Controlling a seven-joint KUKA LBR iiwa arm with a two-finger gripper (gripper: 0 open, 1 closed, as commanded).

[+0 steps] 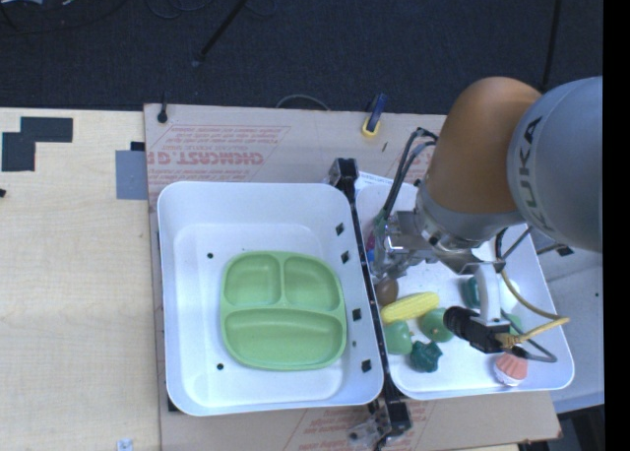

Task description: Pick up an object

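One yellow corn (409, 306), lying in the right bin (463, 378), is judged light, stiff and smooth, best taken across its middle, while the gripper (392, 260) just above cannot be told open or closed.

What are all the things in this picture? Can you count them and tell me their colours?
bins: two, white, side by side on the bench
plate: one, light green, three sections, in the left bin
yellow toy: one, long like corn, in the right bin near the divider
green toys: two, round, just below the yellow toy
dark teal toy: one, near the right bin's front wall
pink and white toy: one, front right corner of the right bin
brown thing: one, small, by the divider; too small to name
clip: one, blue and yellow, behind the bins
arm: one, grey with an orange band, over the right bin
gripper: one, metal, low by the divider
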